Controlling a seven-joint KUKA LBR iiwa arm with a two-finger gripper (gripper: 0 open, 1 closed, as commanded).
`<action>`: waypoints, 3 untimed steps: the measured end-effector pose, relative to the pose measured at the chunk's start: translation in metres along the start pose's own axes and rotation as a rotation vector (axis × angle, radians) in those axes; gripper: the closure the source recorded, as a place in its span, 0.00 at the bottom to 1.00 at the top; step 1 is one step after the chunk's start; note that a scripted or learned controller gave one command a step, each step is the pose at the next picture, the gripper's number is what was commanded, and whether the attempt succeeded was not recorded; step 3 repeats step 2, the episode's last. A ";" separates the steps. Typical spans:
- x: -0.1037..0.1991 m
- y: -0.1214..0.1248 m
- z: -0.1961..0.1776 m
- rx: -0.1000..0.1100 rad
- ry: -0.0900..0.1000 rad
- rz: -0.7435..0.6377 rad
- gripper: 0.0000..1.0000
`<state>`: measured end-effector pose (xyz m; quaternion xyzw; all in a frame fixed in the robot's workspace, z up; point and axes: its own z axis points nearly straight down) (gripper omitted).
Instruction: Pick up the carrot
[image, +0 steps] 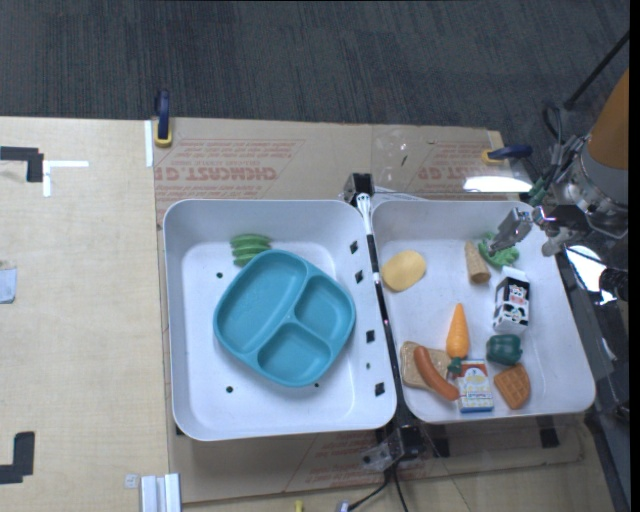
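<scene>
A: Carrot (457, 331)?
B: Right bin (575, 330), mid-front, upright-ish, hot dog (434, 371) and juice box (475, 387) touching its base. Crowded; I may nudge those. Open room above it.
A: Claw (512, 232)?
B: At back rim by green toy (497, 250); can't tell its state.

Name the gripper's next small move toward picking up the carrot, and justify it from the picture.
Probably move the gripper toward the bench's near side and leftward, over the carrot. It now sits at the right bin's far right, by a green item, well away from the carrot.
</scene>
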<state>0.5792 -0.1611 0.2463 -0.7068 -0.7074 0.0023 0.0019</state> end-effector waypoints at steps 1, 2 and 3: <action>0.021 -0.023 0.154 -0.007 -0.001 -0.190 0.00; 0.020 -0.022 0.145 -0.009 -0.002 -0.184 1.00; 0.020 -0.022 0.145 -0.009 -0.002 -0.184 1.00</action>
